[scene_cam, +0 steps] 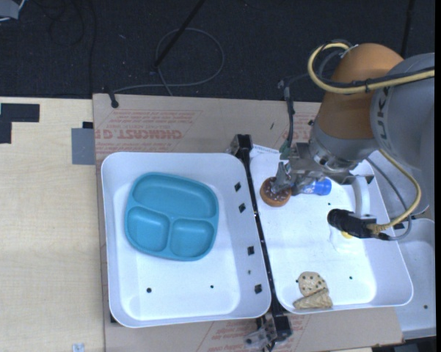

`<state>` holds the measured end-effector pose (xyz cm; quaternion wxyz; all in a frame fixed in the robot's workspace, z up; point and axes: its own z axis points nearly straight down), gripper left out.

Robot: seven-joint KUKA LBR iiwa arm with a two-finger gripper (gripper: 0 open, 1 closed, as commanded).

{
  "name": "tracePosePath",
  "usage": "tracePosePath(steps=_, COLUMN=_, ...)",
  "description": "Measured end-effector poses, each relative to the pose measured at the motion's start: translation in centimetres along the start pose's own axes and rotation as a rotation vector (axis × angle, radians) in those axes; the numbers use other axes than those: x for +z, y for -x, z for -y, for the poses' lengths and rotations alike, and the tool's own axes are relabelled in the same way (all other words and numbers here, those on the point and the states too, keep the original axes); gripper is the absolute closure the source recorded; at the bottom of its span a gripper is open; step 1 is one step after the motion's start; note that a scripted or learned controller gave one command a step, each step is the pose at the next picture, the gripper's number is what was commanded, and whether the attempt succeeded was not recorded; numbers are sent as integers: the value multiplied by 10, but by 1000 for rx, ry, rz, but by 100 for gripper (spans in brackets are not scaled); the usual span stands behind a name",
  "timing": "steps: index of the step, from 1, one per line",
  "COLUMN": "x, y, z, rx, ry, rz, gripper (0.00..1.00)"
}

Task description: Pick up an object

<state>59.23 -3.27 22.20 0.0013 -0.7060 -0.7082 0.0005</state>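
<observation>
Two white bins are borne by a pale wooden counter (pixel 37 218) over cardboard; dark carpet and cables are seen behind. The hand (pixel 282 184) is lowered onto a brown doughnut (pixel 274 193) in the right bin (pixel 396 284). Finger state cannot be told.

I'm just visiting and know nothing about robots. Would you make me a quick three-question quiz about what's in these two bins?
1. True or false: the blue divided plate lies in the left bin.
2. Which thing lies nearest the gripper? A) the brown round object B) the cookie C) the blue divided plate
3. Fill in: the cookie lies near the ____ edge of the right bin, front or back.

Key: 1 true; 2 A; 3 front.
</observation>
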Motion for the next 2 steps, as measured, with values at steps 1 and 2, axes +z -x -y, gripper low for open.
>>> tracePosePath(steps=1, x=-2, y=-49, z=-25, rx=-1, ry=1, rz=-1, gripper=100)
tracePosePath(steps=2, x=3, y=-109, z=-40, rx=-2, ry=0, rz=0, gripper=100)
